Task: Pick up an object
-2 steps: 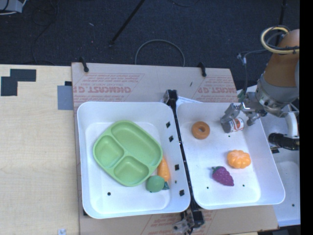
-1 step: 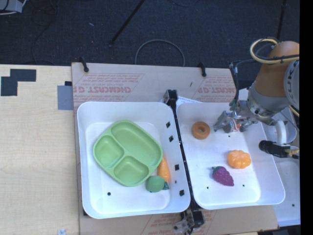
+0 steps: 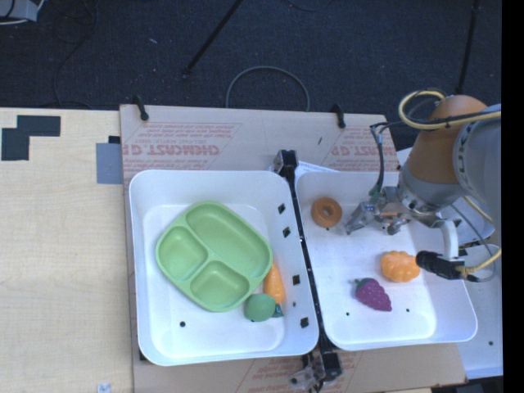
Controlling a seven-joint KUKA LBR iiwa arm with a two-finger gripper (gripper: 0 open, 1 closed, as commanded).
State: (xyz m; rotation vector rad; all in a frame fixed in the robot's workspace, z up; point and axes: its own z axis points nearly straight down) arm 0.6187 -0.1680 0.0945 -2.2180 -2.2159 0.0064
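In the right bin (image 3: 458, 318) lie a brown doughnut (image 3: 327, 212) at the back left, an orange fruit-like toy (image 3: 399, 266) toward the right, and a purple bunch of grapes (image 3: 372, 294) near the front. My gripper (image 3: 377, 222) hangs over the back of this bin, just right of the doughnut and above the orange toy. It is open, its two metal fingers spread apart with nothing between them. The grey arm with its orange band reaches in from the right.
The left bin (image 3: 147, 318) holds a green divided plate (image 3: 214, 254), a green ball (image 3: 260, 307) and an orange carrot (image 3: 274, 283) beside the plate's front right corner. A black divider (image 3: 299, 252) runs between the bins. Cables loop near the wrist.
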